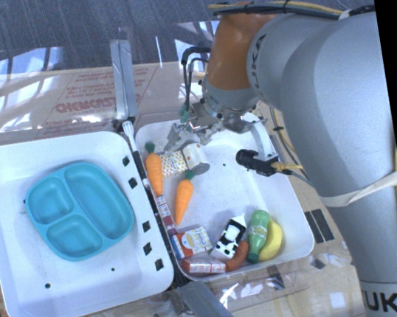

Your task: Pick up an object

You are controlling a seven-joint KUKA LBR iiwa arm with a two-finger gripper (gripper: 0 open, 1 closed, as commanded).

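Note:
My gripper hangs low over the far left corner of the right bin. Just under it lie a pale corn-like piece and a small white block; whether it touches either is unclear. One orange carrot lies along the bin's left wall, and a second carrot lies slanted just below the gripper. At the bin's near edge sit a red packet, a black-and-white box, a green bottle, a yellow banana and a sausage.
The left bin holds a blue divided plate. The big grey arm covers the right side of the right bin. A black cable fitting sticks out over the bin's middle right. The bin's white centre floor shows bare.

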